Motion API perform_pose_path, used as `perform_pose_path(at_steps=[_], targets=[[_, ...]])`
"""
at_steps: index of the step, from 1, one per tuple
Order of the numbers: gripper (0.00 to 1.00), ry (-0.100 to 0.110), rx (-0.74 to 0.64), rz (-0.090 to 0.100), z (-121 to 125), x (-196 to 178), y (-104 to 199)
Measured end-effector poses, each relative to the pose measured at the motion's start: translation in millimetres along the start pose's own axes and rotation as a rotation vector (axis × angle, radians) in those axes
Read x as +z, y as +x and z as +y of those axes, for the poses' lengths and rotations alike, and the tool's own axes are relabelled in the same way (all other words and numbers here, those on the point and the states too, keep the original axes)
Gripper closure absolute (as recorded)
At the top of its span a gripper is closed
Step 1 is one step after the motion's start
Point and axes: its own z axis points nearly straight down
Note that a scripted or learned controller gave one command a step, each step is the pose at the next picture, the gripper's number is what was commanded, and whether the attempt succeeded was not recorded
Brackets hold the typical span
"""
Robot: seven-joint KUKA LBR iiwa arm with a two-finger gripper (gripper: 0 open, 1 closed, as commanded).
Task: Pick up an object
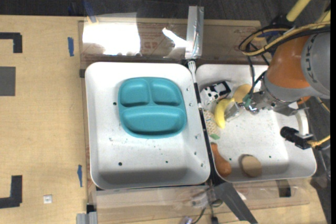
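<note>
The right bin [273,139] holds several objects. A yellow banana [220,113] lies near its left wall, with a black-and-white item [214,91] just behind it. Another yellow piece [241,93] sits behind the gripper. An orange carrot-shaped item [222,163] and a brown rounded lump [251,165] rest along the front wall. My gripper [242,106] is low in the right bin, its tip right beside the banana's right side. The grey arm with its orange band [286,68] reaches in from the right.
The left bin [105,155] carries a teal divided plate [152,106]. A clear plastic sheet [136,34] and a metal post [194,31] stand behind the bins. Cables [262,39] loop at the back right. Cardboard covers the bench at left.
</note>
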Motion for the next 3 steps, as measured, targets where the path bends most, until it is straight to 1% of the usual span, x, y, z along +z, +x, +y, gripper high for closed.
perform_pose_path(at_steps=[1,2,3], targets=[[0.00,0.003,-0.018,0.001,-17,-1,31],[0.00,0.001,-0.478,0.003,-43,-99,70],[0.00,0.001,-0.708,0.004,5,-98,109]])
